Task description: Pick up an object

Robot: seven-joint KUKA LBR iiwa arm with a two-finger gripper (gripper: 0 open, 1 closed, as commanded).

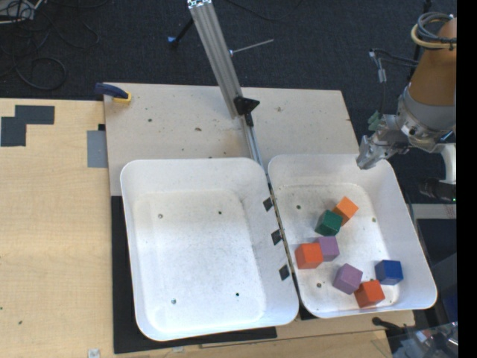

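Arm [432,80] comes in from the right, orange band above the wrist, gripper [368,155] sitting over the far right corner of the right bin [402,207], at about rim level. Can't tell how the fingers stand: they read as one grey blob at this angle, and nothing shows between them. All blocks are in the right bin, well apart from the gripper. Orange block [346,208] is nearest to it, touching or just beside the green block [329,222] down-left of it. Below those, a small purple block [329,247] sits against a red-orange block [308,255] near the bin's left wall. Toward the near edge: a larger purple block [347,277], another red-orange block [370,293] just beside it, and a blue block [388,271] close by on the right. Left bin [141,222] shows speckled white floor. Three black clips [276,236] run along the seam between the bins. A slanted aluminium bar [218,51] rises from behind the bins, with a checker tag at its top. Small blue-and-yellow tool [113,92] lies on the board at far left corner.
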